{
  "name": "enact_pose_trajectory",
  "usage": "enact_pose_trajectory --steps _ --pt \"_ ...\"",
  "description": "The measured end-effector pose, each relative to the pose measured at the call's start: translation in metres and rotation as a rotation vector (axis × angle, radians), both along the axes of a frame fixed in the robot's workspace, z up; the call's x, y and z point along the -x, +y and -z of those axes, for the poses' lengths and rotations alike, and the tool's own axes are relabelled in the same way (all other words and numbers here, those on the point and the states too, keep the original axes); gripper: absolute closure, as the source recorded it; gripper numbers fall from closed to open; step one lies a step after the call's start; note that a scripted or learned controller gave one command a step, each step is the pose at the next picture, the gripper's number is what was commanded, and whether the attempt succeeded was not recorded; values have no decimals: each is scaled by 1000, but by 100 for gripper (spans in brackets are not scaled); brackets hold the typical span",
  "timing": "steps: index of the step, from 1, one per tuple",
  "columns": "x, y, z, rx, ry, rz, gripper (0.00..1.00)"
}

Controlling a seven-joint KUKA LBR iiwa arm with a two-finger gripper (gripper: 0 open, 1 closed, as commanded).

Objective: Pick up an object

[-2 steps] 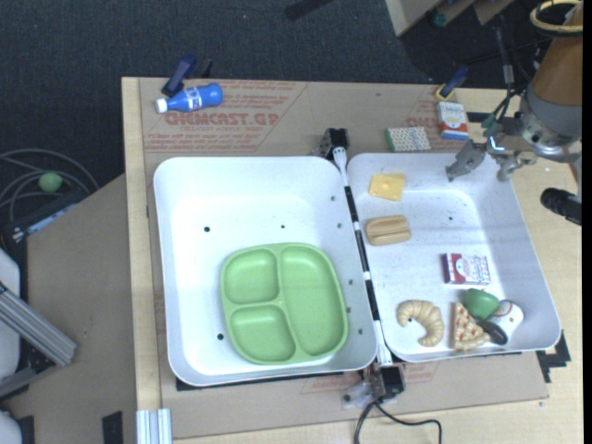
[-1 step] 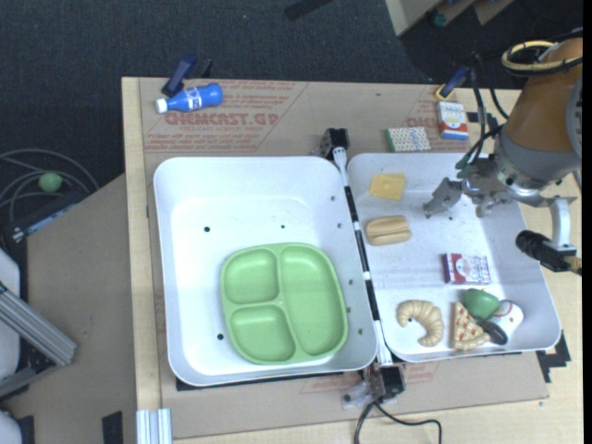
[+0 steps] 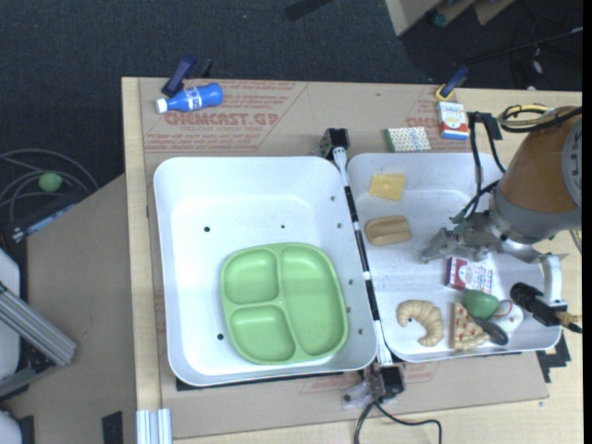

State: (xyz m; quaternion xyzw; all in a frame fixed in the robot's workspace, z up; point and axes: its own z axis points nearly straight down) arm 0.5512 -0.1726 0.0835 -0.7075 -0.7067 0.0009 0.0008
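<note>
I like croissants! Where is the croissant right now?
The croissant lies in the right bin, near its front edge, just left of the pizza slice and in front of the bread roll.

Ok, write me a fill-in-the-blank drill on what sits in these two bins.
1. The green divided plate lies in the ____ bin.
2. That plate has ____ compartments.
3. The croissant lies in the right bin, beside the ____ slice.
4. The cheese wedge is coloured ____.

Missing words: left; three; pizza; yellow
</note>
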Motion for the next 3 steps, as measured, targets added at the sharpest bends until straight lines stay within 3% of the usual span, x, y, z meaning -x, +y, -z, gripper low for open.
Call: enact_pose_trajectory --steps 1,2,3 --pt "59 -40 -26 0 -1 1 0" --pt "15 13 -7 6 -17 -2 0" --pt "-66 82 -1 -2 -4 -4 0"
